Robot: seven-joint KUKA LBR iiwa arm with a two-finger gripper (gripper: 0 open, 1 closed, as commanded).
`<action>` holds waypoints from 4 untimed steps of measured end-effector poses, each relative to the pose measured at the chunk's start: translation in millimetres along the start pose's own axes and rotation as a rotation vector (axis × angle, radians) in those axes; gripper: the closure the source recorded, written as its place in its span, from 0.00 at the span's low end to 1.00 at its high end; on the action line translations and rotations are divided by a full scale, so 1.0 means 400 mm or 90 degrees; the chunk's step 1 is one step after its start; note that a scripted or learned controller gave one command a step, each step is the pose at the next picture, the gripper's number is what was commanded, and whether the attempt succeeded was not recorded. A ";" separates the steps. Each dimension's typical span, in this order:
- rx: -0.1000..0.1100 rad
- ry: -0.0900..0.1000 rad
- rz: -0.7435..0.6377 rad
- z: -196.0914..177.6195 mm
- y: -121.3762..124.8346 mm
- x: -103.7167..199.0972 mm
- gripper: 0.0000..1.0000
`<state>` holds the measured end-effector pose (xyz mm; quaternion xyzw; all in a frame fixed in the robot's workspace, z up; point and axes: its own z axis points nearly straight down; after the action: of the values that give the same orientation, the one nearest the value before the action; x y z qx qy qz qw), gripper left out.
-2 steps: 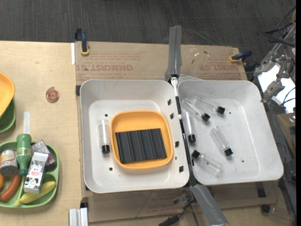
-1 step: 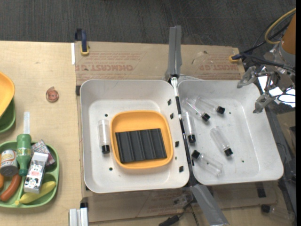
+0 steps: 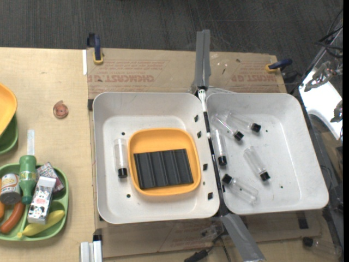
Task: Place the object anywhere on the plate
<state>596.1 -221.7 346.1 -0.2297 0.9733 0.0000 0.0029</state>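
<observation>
An orange plate (image 3: 163,137) sits in the middle of the left bin (image 3: 104,201). A black ridged rectangular block (image 3: 162,168) lies flat on it, covering most of its floor. A clear vial with a black cap (image 3: 120,157) lies on the bin floor just left of the plate, cap toward the front. Several more clear black-capped vials are scattered in the right bin (image 3: 297,173), among them one (image 3: 256,164) near its middle and one (image 3: 240,188) by the front left corner.
A green tray (image 3: 57,222) of toy food and a bottle stands at the front left of the bench. An orange bowl (image 3: 5,111) sits at the far left edge. A grey metal bar (image 3: 202,59) runs back from between the bins.
</observation>
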 end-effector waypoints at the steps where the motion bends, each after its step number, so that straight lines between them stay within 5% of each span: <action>1: -0.002 0.001 -0.188 0.076 0.027 0.052 0.00; 2: -0.003 0.001 -0.406 0.058 0.052 0.101 0.00; 3: -0.003 0.001 -0.480 0.068 0.078 0.154 0.00; 4: -0.004 0.001 -0.675 0.212 0.083 0.161 0.00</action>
<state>524.0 -220.7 261.1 -0.6904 0.7234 0.0013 0.0015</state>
